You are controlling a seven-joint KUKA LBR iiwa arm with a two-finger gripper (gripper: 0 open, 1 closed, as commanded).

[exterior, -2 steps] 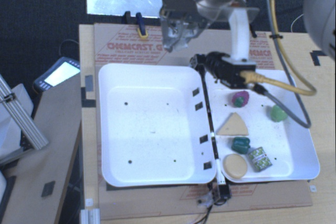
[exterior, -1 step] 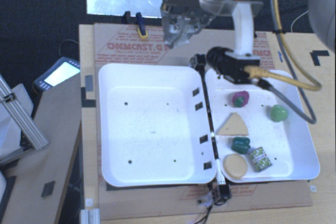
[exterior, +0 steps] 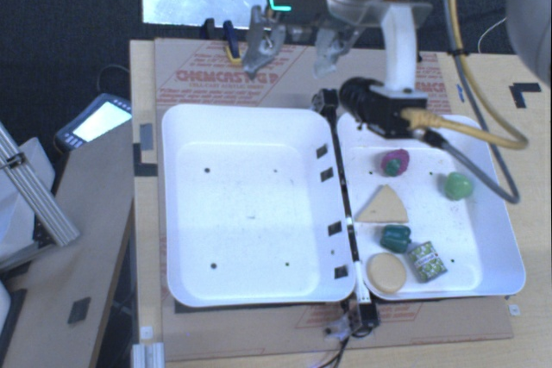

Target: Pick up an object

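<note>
Tool [exterior: 293, 47] sits high over the bench's [exterior: 216, 69] far edge, above the seam between the two bins. Fingers [exterior: 259, 43] spread apart, nothing between them, so released.

Left bin [exterior: 185, 134]: bare white floor. Right bin [exterior: 504, 258] has everything:
- magenta-and-green ball [exterior: 395, 162] near the far edge
- green ball [exterior: 458, 185] toward the right edge
- tan wedge [exterior: 383, 207] mid-bin, close to the divider
- teal cylinder [exterior: 395, 238] just beside the wedge, on its near side
- green patterned block [exterior: 426, 261] touching or nearly touching the cylinder
- tan disc [exterior: 386, 272] at the near-left corner

Yellow and grey cables [exterior: 470, 134] drape across the right bin's far-right corner. All items are well apart from the tool.
</note>
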